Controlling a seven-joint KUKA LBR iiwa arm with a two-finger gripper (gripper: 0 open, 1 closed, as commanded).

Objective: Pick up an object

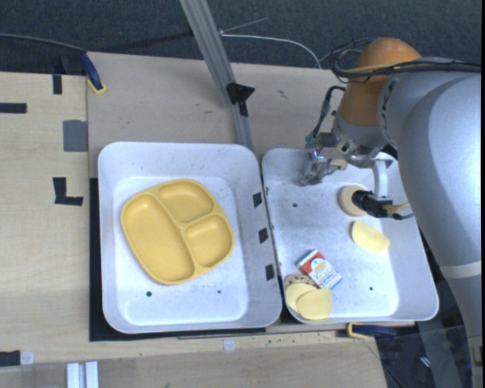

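Observation:
My gripper [314, 170] hangs over the far left corner of the right bin [404, 297], its fingertips just above the bin floor with nothing visible between them. A round tan disc [352, 200] lies to its right, partly behind a black part of the wrist. A yellow lemon-like piece [370, 237] sits further toward the front. A small red and white packet [318, 269] lies near the bin's front, beside a pale yellow round object [309, 301] at the front left corner.
The left bin [113, 217] holds a yellow divided plate [176, 229]. A slanted metal pole [214, 51] rises behind the bins. The grey arm [444, 160] covers the right bin's right side.

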